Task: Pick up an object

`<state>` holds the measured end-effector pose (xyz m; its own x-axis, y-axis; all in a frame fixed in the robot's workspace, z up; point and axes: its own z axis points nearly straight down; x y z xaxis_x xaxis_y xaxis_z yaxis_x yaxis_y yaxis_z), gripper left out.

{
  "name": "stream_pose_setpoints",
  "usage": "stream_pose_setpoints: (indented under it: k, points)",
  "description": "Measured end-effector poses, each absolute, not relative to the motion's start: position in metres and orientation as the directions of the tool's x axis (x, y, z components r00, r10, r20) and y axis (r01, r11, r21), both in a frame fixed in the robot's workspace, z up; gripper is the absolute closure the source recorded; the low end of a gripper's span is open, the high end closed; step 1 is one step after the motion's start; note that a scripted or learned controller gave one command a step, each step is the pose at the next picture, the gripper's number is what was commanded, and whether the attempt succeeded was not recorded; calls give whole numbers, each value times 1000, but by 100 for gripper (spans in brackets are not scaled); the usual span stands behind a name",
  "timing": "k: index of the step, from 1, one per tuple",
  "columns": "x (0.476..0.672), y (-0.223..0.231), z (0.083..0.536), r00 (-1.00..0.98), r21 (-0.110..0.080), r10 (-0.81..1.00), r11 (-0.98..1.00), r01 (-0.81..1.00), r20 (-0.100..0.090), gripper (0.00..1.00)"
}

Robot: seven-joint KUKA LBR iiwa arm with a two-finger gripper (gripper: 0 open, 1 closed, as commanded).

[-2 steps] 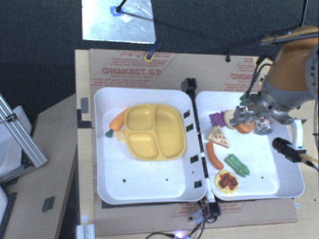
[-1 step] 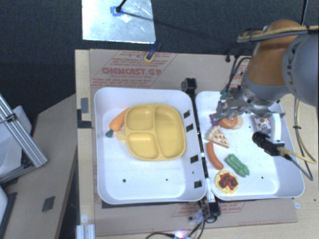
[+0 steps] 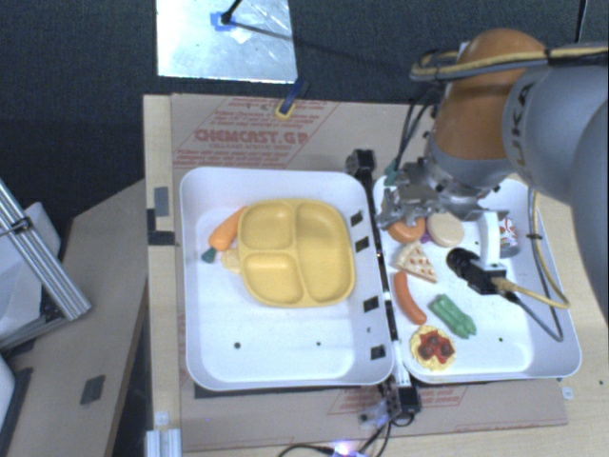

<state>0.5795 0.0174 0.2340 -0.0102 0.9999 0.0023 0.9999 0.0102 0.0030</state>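
Here the hand [image 3: 411,219] (fingers hidden) hangs over the orange round piece [image 3: 409,229].

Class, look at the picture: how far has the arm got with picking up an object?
Done: the hand is down in the right bin, among the toy foods near an orange round piece. In hand: nothing visibly lifted. Left: grasp and raise one item; the sausage and pizza slice lie untouched.

Dark blue carpet [image 3: 67,84] covered the floor. A shiny metal sheet [image 3: 225,25] lay at twelve o'clock; the tan desk [image 3: 105,246] stretched toward nine o'clock.
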Motion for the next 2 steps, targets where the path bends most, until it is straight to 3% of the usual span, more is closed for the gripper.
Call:
stream_pose_setpoints:
  k: [2]
  points:
    - [601,114,216,-8,0,1000,8,1000,1,100]
